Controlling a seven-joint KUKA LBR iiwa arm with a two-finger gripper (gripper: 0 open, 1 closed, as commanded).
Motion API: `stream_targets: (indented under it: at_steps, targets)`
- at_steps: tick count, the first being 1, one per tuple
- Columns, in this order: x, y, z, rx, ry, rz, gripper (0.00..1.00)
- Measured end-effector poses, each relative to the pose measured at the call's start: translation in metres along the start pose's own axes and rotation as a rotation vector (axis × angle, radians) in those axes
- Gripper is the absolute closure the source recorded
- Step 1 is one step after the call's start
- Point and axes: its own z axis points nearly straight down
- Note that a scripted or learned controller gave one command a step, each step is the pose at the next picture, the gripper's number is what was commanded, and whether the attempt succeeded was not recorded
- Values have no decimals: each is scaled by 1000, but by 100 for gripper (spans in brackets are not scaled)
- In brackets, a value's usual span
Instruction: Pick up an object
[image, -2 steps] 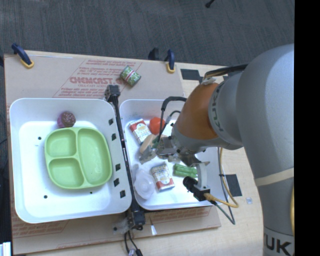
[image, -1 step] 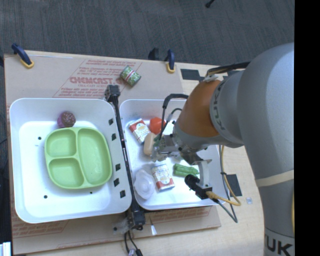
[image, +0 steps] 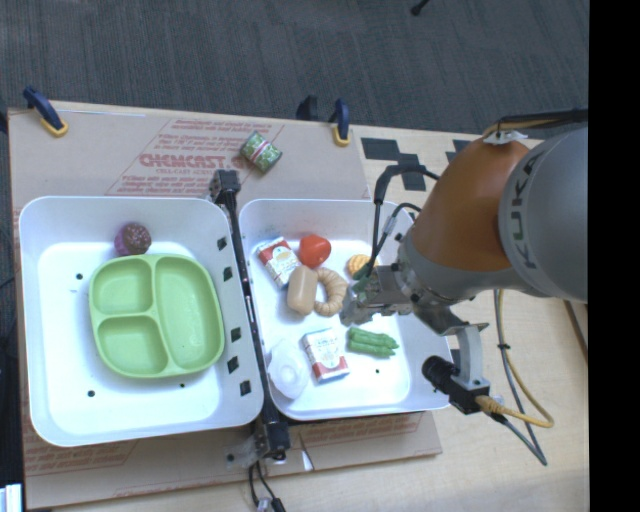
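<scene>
Nearest you in the camera view is the arm (image: 520, 215), grey with its orange band, reaching in from the right over the right bin (image: 400, 395). Its end effector (image: 368, 298) hangs low over the bin's middle, just above the green pods (image: 372, 343) and beside the bagel ring (image: 332, 288); you cannot tell how its fingers stand, and nothing shows between them. Judge this as the approach step: no object has been picked yet, and your next move calls for settling on one target, lining up over it and closing cleanly without nudging its neighbours. Candidates in the right bin sit close together: a tan loaf (image: 301, 290) touching the ring, a red tomato (image: 314, 249), a red-and-white carton (image: 278, 261), a second carton (image: 325, 354), an orange piece (image: 357, 265) and a clear lid (image: 288, 374). Your left bin (image: 50, 400) holds a green divided plate (image: 156, 315) and a purple ball (image: 132, 238). One small can (image: 261, 151) lies on the bench (image: 150, 150) behind the bins.
</scene>
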Motion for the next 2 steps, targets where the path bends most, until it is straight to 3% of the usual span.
stream_targets:
  at_steps: [1, 2]
  targets:
    - [-68, 30, 31, 3, 0, 0, 100]
    - [-68, 30, 30, 3, 0, 0, 0]
